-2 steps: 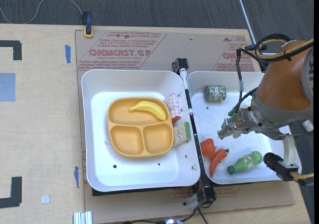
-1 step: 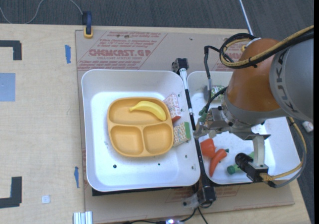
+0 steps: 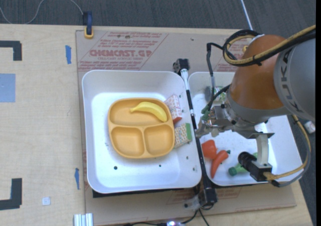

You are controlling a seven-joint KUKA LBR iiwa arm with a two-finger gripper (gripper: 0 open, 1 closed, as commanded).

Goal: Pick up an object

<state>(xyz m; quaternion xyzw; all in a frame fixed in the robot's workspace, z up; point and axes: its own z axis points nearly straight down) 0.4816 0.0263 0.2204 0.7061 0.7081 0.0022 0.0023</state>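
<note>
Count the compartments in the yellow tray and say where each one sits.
3. The yellow tray in the left bin has one long compartment across the far side, holding the banana, and two smaller ones side by side along the near side.

One fixed camera looking down on the bench at a slant

It is sitting high above, taking in both white bins, the left bin (image 3: 95,134) lying near the middle of the frame and the right bin (image 3: 291,170) running toward the right edge, where the arm (image 3: 281,79) is reaching in and looming large; dark floor is showing along the top
</note>
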